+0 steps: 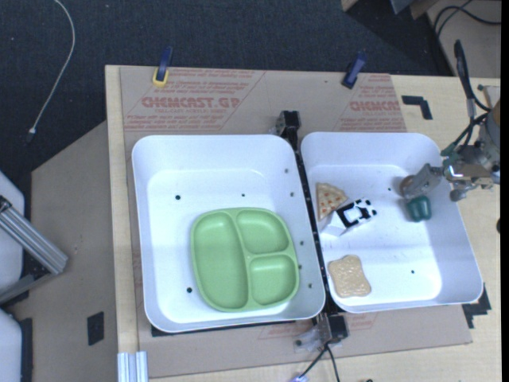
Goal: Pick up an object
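Far to the left of my claw, a green divided plate [242, 258] lies in the left bin [151, 165]. Closer, just inside the left wall of the right bin [382, 146], lies a pizza-slice toy [328, 199], a black-and-white piece [355, 213] touching its lower edge, and a tan toast piece [349, 276] further down. My claw [417, 191] hangs over the bin's upper right part, with a teal object [418, 208] right at its tip. Whether that object is gripped I cannot tell.

The cardboard sheet [238, 94] under the bins reads "CHEMCAST GP" in red print.
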`<state>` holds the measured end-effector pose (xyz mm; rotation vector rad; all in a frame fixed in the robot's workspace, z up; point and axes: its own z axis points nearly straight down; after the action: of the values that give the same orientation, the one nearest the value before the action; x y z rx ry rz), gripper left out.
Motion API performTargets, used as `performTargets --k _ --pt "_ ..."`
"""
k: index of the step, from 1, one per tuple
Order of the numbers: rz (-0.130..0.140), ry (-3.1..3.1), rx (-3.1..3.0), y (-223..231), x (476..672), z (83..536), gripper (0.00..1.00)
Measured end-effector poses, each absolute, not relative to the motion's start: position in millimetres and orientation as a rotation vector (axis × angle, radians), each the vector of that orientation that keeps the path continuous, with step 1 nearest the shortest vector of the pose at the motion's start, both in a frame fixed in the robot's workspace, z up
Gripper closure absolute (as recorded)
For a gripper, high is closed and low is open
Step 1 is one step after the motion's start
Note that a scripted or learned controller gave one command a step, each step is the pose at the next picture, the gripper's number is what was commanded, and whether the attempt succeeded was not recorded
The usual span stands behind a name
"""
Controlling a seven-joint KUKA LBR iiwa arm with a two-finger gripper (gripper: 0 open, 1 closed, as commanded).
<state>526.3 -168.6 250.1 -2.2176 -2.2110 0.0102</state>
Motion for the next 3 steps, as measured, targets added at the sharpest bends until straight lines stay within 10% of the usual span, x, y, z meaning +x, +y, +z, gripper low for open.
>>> performTargets --k 3 --pt "0.002 -2.219 -2.220 -166.2 532.1 149.8 0.00"
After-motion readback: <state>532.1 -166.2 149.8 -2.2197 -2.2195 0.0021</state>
